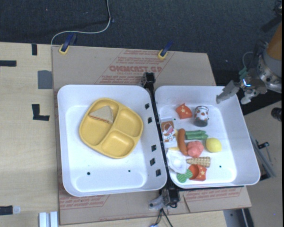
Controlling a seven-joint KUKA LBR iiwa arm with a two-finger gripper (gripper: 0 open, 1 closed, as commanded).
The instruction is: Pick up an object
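The two-finger gripper hovers at the upper-right rim of the right white bin, and how far it is open I cannot tell. The small yellow plastic lemon lies inside that bin, right of the pink toy. It looks light, rigid and rounded, likely slippery; grasping across its middle seems best. The arm is cut off beyond the bin.

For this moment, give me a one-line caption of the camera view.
Tool poised over the right bin's far corner; toy food clustered inside, yellow divided plate in left bin.
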